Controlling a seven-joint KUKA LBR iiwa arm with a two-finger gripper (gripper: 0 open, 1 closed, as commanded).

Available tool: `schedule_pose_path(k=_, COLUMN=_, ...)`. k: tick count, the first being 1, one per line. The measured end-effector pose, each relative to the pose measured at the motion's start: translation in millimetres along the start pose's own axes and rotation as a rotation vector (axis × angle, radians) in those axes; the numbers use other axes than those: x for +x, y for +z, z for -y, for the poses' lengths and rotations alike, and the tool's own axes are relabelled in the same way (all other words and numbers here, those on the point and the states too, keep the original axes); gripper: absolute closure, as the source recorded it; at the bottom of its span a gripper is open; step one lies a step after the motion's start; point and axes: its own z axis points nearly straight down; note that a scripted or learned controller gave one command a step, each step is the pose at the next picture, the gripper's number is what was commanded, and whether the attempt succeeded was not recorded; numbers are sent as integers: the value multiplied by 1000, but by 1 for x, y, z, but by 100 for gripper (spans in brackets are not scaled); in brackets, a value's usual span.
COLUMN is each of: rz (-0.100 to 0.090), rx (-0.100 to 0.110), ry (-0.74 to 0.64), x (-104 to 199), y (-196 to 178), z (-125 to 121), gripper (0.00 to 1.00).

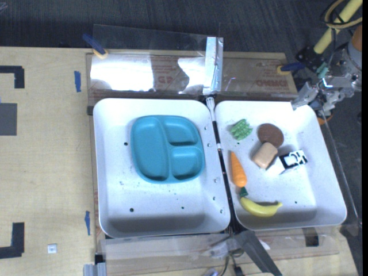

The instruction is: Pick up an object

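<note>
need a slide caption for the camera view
Gripper at right bin's far corner; carrot, banana and other items inside; blue tray in left bin.

Arm (339, 68) in upper right of frame, mostly cut off by the right edge. Grey body, yellow cable looped at the very top right corner. Wrist end points down-left, toward frame centre. Gripper (307, 96) at the arm's lower-left tip, small and dark, blurred against the clutter around it. Nothing visible between its tips. Finger spacing too small to make out.
</note>
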Motion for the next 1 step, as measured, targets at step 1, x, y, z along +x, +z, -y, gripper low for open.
schedule_pose_path(k=1, rz=-3, rx=10, ry=-65, x=13, y=135, z=-33, gripper=0)
